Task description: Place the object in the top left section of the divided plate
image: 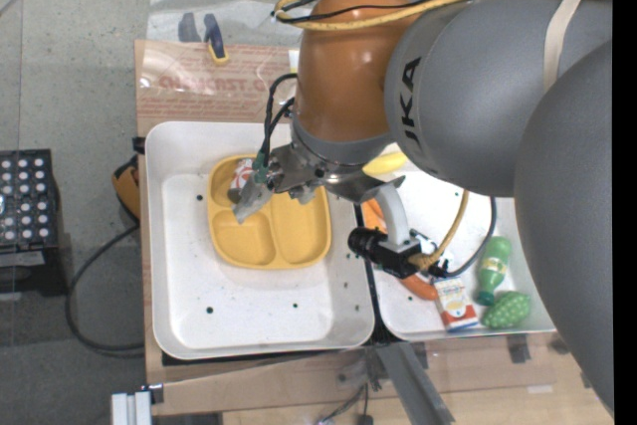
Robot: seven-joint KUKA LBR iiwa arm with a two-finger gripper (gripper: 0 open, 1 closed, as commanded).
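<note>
Yellow plate: a yellow divided plate (pixel 271 236) lies in the left white bin (pixel 189 314), in the bin's upper middle part, with ridges splitting it into sections.
Arm: a large grey arm with an orange band (pixel 343 75) reaches in from the right and covers much of the upper right of the scene.
Gripper: the gripper (pixel 247 204) hangs over the plate's upper left section, its grey tip low over the yellow surface.
Finger state: the wrist and cables hide the tips, so I cannot tell whether the tool is spread or pressed together, nor whether anything is pinched in it.
Task object: a small red and white object (pixel 244 176) shows at the plate's top left section, just beside the gripper tip and partly hidden by it; whether it rests on the plate or is lifted cannot be told.
Right bin: the right white bin (pixel 438 325) holds a green bottle (pixel 493 266), a bumpy green item (pixel 508 310), a small red and white carton (pixel 456 304) and an orange piece (pixel 418 286), all grouped near its lower right.
Cables: a yellow cable (pixel 453 224) loops down beside the arm, over the right bin.
Left of bench: a black block with a grid of white dots (pixel 25 204) sits on the floor, well apart from the bins.
</note>
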